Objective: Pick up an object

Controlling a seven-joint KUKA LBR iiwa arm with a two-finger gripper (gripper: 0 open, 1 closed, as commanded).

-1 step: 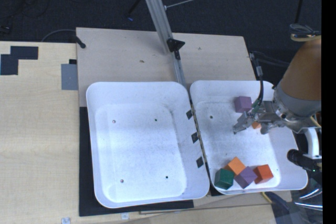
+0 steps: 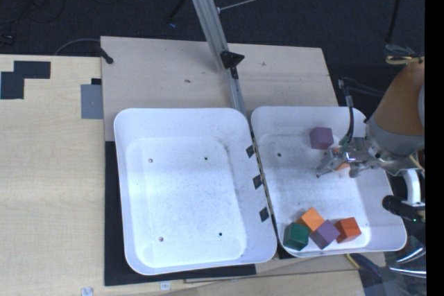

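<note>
Nearest you, four blocks (image 2: 321,227) cluster at the right bin's (image 2: 277,184) front edge. Farther back, your end effector (image 2: 340,164) hovers low, grip state unreadable. The purple cube (image 2: 320,137) sits just beyond, up-left.

We see the arm (image 2: 402,111) coming in from the right side of the bench, approx. mid-height. Its orange band sits at the upper right, w/ the grey wrist section just below it, angled down and left. The gripper (image 2: 340,164) hangs low over the right bin (image 2: 277,123), near that bin's right edge, pointing left and down. The fingers are too small and blurred for us to judge.
</note>
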